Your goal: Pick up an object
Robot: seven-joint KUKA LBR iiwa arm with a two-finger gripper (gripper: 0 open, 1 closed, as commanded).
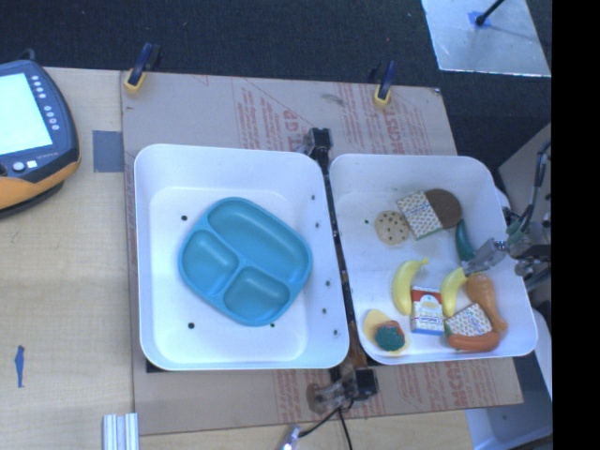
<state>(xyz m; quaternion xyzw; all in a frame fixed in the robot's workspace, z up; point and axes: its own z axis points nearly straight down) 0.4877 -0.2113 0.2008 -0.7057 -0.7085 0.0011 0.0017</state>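
Right bin (356,251), lower right of frame: toy food heaped for picking.
Gripper (502,247) at bin's right rim, just above banana (453,292) and carrot (481,298); spread cannot be told. Blue plate (246,261) in left bin (150,251).

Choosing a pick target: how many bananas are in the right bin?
2. One banana lies mid-bin, left of the small red carton. The other banana lies right of that carton, beside the carrot. None looks hidden.
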